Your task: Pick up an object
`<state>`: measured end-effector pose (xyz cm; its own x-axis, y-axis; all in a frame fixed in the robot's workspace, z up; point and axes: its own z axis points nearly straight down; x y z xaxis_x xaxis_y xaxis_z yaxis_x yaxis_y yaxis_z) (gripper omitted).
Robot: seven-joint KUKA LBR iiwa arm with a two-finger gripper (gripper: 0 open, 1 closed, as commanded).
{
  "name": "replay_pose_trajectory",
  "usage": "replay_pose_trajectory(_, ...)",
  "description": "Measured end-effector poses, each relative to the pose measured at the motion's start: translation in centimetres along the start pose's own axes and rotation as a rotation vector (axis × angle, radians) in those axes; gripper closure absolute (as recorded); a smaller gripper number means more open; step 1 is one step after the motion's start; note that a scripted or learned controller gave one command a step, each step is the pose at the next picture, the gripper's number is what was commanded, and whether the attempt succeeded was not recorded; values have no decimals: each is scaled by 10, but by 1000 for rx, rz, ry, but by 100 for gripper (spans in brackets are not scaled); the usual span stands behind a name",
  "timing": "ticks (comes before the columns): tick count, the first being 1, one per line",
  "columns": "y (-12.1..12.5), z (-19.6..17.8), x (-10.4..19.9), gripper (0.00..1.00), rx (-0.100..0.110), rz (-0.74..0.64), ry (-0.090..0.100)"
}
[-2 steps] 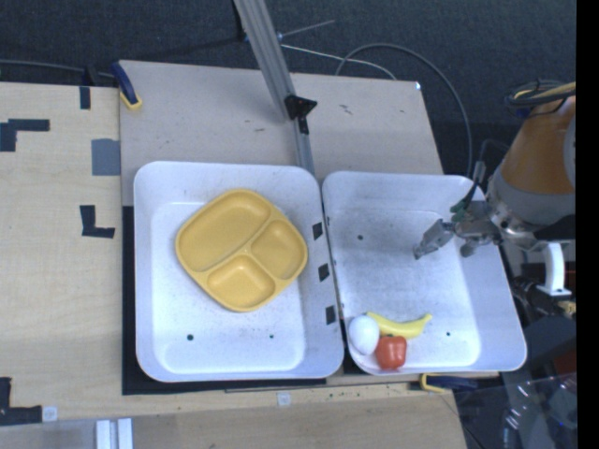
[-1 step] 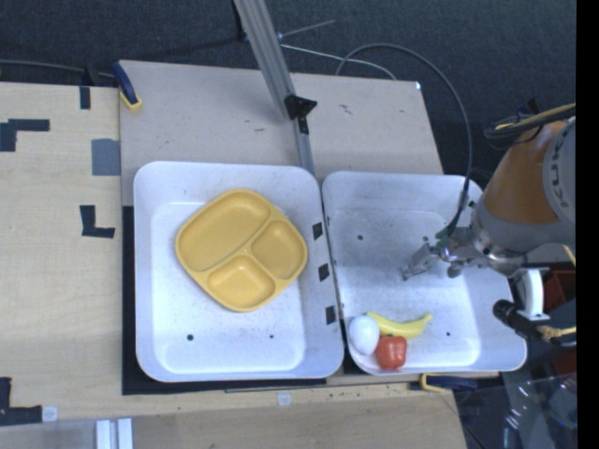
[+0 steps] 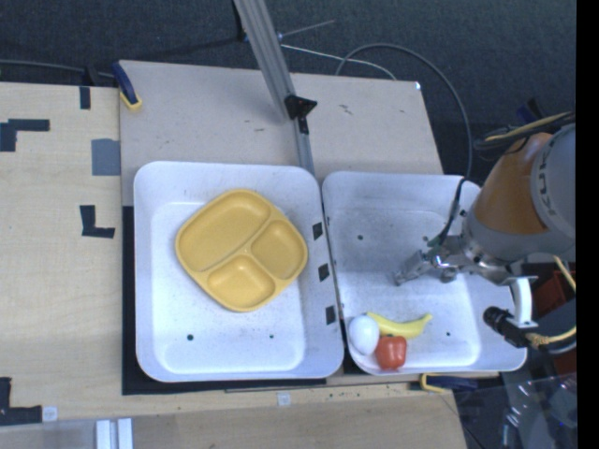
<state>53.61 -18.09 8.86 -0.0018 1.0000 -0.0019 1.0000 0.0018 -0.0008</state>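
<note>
- Camera view: two shallow white bins sit side by side on the bench, the left bin (image 3: pixel 154 251) and the right bin (image 3: pixel 374 204), their inner rims touching down the middle.
- In the left bin, a yellow divided plate (image 3: pixel 241 249) with three compartments lies flat, toward the bin's 12 o'clock half; it is set at a slant to the bin walls.
- In the right bin, three small things are bunched at the 7 o'clock corner: a white egg-shaped ball (image 3: pixel 361 333), a yellow banana (image 3: pixel 402 325) and a red pepper-like piece (image 3: pixel 392 351).
- The banana lies at 2 o'clock of the ball and touches it; the red piece sits just below the banana, at 4 o'clock of the ball, against the bin's near rim.
- The arm (image 3: pixel 510 199), grey with an orange band, comes in from 3 o'clock over the right bin's edge.
- The gripper (image 3: pixel 409 272) points toward 9 o'clock, over the middle of the right bin's floor.
- How wide its grip stands cannot be told from this angle; nothing is seen in it.
- The gripper is apart from the three things, which lie at its 6 o'clock.
</note>
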Motion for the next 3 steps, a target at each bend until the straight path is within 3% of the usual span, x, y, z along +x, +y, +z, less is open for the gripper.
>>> replay_pose_trajectory(1, 0, -11, 1, 100, 0, -1, 2)
replay_pose_trajectory(3, -11, -115, 10, 100, -4, 1, 1)
